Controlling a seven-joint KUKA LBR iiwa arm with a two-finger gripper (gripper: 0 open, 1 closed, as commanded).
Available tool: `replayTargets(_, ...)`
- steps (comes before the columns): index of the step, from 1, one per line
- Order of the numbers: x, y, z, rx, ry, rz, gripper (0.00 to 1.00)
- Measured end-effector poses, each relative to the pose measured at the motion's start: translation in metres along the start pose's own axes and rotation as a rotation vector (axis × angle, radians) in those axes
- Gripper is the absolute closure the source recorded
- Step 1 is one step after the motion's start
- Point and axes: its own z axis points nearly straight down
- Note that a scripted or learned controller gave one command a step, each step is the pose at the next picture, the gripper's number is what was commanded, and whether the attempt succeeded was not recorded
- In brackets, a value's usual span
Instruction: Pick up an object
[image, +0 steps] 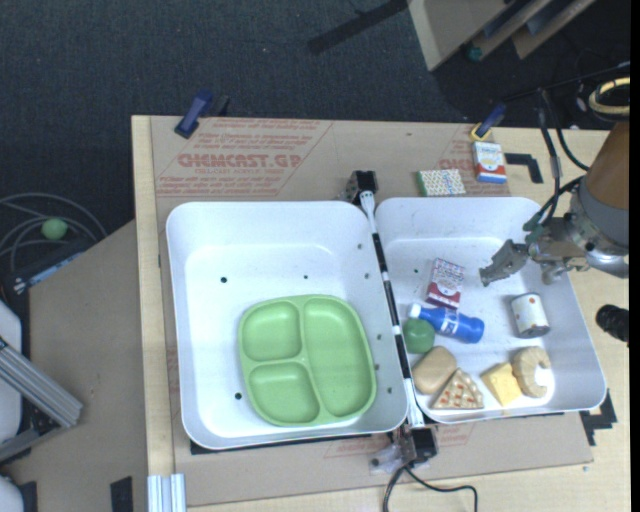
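1. From my seat I see the arm (605, 190) reaching in from the right, over the upper right part of the right bin (470, 215)
2. The gripper (500, 268) hangs above the bin's floor, pointing left and down; I see nothing between its fingers, and how far apart they stand I cannot tell from this angle
3. Just left of and below the gripper lies a red and white packet (445, 281), and below that a blue bottle (452, 323) with a white cap lies on its side
4. A green ball (418, 336) sits touching the bottle's cap end, near the bin divider
5. A small grey can (529, 314) lies below the gripper, toward the right wall
6. Along the near edge I count a tan bread-like piece (434, 369), a pizza slice (458, 392), a yellow cheese wedge (501, 384) and a pale doughnut-like piece (533, 371)
7. The left bin (200, 250) holds a green divided plate (303, 358), lying flat
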Motion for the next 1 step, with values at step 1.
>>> replayTargets(1,0.019,0.0048,0.0933,0.004,0.001,0.0,0.0)
